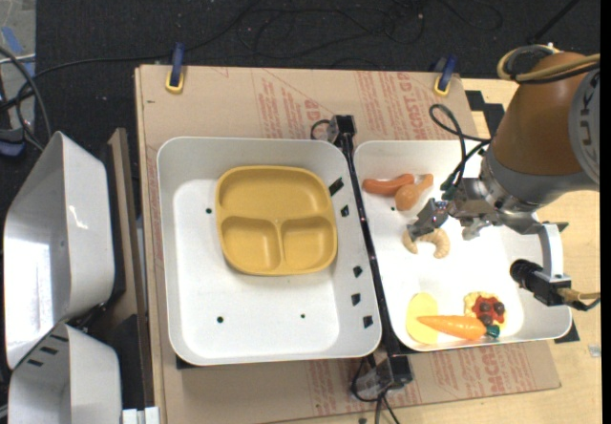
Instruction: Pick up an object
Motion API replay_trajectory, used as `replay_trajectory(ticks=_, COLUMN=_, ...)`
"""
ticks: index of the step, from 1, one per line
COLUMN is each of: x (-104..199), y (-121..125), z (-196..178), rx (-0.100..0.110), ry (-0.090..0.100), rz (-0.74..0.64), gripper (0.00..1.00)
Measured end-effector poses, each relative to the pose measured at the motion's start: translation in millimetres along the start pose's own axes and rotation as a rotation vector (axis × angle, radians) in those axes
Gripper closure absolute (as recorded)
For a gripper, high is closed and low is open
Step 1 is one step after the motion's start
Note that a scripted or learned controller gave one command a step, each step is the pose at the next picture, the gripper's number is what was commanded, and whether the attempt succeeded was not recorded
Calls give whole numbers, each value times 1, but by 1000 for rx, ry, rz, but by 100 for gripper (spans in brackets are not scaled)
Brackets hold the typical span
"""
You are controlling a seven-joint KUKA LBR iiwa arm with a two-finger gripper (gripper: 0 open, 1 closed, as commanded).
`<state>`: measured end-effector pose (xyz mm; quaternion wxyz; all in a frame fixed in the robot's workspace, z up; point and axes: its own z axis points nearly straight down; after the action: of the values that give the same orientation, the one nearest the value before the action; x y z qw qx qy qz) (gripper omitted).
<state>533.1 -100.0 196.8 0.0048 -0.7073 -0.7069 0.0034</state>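
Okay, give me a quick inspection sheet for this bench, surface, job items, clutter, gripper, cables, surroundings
Surface: cardboard-topped bench bearing a left bin and a right bin, side by side.
Job's things: in the right bin, a sausage, an orange piece, a cashew-shaped piece, a carrot on a yellow piece, and a red item.
Clutter: yellow divided tray in the left bin.
Grippers: gripper low over the cashew-shaped piece; jaws' state unclear.
Cables: black cables on the floor beyond the bench.
Surroundings: white tubs left of the bench; dark floor.
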Motion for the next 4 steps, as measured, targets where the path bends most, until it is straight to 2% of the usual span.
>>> replay_trajectory(ticks=1, x=0, y=3, z=-5, rx=-11, ry=-2, rz=-2, gripper=0)
replay_trajectory(ticks=2, x=0, y=5, z=38, rx=-6, ry=-1, rz=0, gripper=0)
replay_trajectory(ticks=3, x=-1, y=7, z=102, rx=-5, ry=-1, rz=1, gripper=0)
replay_trajectory(ticks=4, x=0, y=7, z=105, rx=-10, ry=-1, rz=2, gripper=0)
